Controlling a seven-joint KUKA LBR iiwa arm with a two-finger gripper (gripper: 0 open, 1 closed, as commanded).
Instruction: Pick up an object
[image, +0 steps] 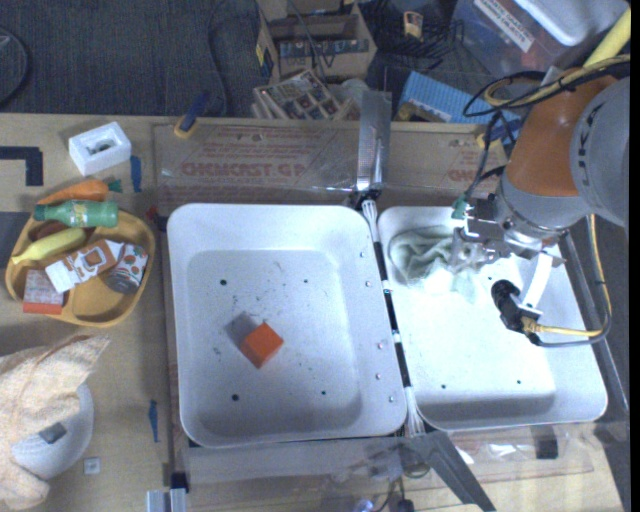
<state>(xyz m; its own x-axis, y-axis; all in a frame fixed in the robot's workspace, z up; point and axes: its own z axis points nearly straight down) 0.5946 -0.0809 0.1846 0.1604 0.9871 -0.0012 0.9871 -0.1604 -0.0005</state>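
Camera view: cloth touching tool

Faint reddish capitals, partly washed out and reading roughly "CHOICAST", run along the clear plastic panel behind the left bin; no other lettering can be read.

A light wooden bench meets dark carpet beyond its far edge. On that carpet, black cables trail beside a wooden crate.
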